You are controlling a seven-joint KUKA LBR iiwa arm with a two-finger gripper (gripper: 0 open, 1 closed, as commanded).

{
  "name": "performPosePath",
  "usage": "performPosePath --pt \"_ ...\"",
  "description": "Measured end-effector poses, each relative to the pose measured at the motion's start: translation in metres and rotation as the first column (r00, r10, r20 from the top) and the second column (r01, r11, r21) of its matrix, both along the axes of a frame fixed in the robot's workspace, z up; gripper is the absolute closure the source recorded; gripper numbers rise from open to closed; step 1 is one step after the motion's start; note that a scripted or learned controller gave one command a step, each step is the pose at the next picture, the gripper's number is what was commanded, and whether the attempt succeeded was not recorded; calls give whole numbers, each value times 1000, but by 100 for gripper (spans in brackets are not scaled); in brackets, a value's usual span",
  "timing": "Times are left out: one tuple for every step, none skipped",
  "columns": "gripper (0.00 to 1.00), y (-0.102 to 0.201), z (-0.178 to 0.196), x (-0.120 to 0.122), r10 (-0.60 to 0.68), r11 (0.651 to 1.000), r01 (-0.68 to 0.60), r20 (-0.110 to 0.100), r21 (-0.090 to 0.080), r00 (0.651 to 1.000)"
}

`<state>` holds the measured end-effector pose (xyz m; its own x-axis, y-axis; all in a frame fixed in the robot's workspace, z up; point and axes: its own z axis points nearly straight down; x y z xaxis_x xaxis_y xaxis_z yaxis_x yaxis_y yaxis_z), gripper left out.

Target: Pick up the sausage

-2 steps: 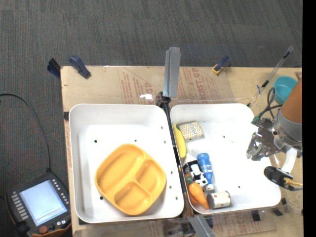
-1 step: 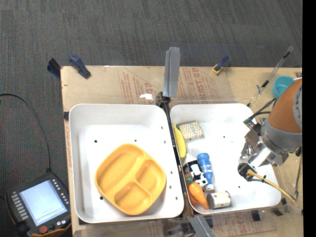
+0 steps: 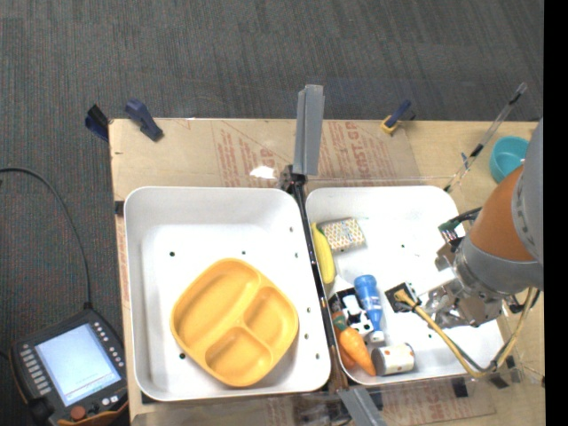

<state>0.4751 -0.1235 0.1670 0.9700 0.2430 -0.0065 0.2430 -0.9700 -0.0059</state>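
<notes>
Camera view, slanted down on both bins. The sausage is not certain from this angle. The best candidate is a stubby pale cylinder with a darker end (image 3: 393, 359), lying on its side at the lower edge of the right bin (image 3: 417, 204) and touching the carrot (image 3: 355, 349).

Risks, as judged:
- Crowding. The cylinder sits in a tight cluster with the carrot, the blue bottle (image 3: 368, 300) and a black item (image 3: 346, 307). A descent slightly to the left could nudge or pinch a neighbour instead.
- Rolling. A round body lying flat may roll off toward the bin wall if struck off-centre.
- Wall. The target is close to the bin's lower rim, so a closing grip could foul on it.
- Wrong item. If the cylinder is not the sausage, the pick is wasted.

Arm pose: the arm (image 3: 506, 229) enters from the right of the frame, orange band uppermost, wrist bent downward over the right bin. The gripper (image 3: 451, 307) hangs right of the bottle and above-right of the cylinder, near but apart, with a yellow cable (image 3: 444, 331) trailing beneath. I cannot tell how wide the pincer stands or whether it has hold of anything.
</notes>
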Motion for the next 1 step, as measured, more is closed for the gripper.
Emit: performPosePath --pt "100 -21 27 0 -39 999 39 2 -2 999"
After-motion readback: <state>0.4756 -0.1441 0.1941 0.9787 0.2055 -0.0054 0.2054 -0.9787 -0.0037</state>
